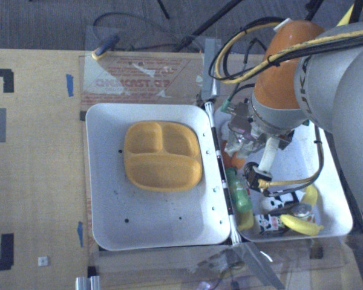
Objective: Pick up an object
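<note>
My gripper point(237, 145) hangs low over the left side of the right bin point(336, 189), under the orange band of the arm. Just beneath it lies a small orange object point(232, 160), and a green bottle point(238, 193) runs along the bin's left wall below that. A yellow banana point(301, 225) lies at the bin's front beside a black-and-white item point(277, 203). Another yellow piece point(311, 194) sits near the right wall. Much of the right bin is hidden by the arm.
The left bin point(109, 204) holds an upturned yellow divided plate point(163, 154) near its middle. A metal divider point(216, 162) separates the two bins. Cables point(290, 183) loop from the wrist over the right bin. Cardboard point(36, 162) lies to the left.
</note>
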Action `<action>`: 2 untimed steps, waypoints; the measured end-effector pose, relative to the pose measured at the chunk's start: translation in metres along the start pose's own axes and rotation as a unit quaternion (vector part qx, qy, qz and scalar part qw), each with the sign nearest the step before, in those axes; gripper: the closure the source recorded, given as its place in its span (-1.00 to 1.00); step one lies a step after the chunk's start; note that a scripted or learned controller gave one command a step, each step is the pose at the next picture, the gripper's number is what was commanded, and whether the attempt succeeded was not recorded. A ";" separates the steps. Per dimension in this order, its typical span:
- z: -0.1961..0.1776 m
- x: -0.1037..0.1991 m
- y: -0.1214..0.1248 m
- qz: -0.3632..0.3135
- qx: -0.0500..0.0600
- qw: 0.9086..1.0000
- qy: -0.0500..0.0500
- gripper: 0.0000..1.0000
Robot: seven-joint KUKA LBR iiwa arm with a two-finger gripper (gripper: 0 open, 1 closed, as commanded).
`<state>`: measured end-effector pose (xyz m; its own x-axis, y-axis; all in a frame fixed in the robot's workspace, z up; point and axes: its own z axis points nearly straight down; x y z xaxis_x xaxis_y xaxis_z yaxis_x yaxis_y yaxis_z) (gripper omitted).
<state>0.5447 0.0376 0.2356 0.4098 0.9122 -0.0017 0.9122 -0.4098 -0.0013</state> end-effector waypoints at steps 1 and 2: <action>0.008 0.035 0.066 -0.116 -0.002 0.993 0.000 1.00; 0.016 0.018 0.008 -0.033 0.002 0.999 0.000 1.00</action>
